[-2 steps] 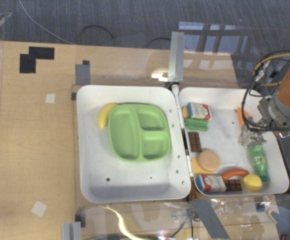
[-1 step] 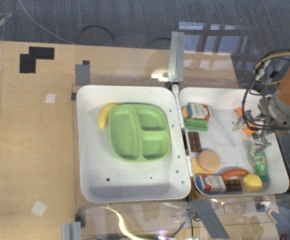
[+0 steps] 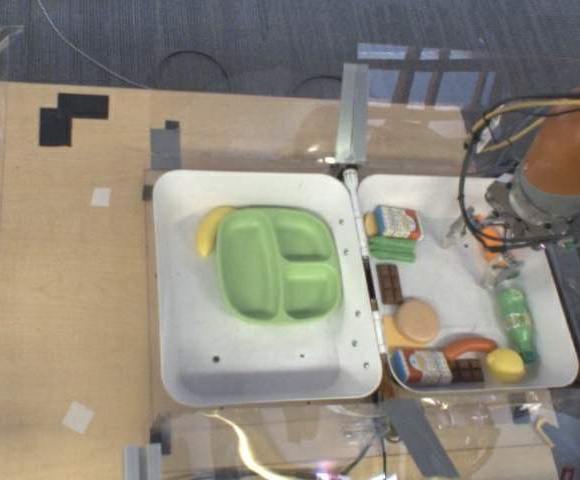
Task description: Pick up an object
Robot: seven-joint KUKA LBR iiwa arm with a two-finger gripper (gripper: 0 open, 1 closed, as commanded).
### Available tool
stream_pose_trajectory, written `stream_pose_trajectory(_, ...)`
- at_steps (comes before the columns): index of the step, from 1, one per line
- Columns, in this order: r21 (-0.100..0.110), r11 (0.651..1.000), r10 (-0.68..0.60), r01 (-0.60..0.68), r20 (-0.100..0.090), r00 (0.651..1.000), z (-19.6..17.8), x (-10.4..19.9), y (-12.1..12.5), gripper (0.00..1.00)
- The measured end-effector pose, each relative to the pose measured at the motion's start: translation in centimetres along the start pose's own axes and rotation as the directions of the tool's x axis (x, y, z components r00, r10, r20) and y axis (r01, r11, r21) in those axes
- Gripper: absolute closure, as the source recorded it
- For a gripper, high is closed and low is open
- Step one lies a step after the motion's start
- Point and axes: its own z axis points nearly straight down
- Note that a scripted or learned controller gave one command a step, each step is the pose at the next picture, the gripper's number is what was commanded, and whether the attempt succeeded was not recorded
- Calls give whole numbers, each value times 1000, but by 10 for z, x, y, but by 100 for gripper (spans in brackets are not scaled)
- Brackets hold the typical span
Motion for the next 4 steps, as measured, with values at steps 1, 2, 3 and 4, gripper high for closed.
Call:
stream_pose_trajectory(1, 1, 1000, 24, -24, 0, 1000, -3, 36, 60, 0)
stream_pose_trajectory(2, 1, 995, -102, 102, 1, 995, 0, -14, -10, 0)
stream_pose_trajectory(3, 0, 991, -133, 133, 0, 991, -2, 35, 48, 0)
stream_pose_trajectory(4, 11, 991, -137, 137, 13, 990, -17, 28, 47, 100)
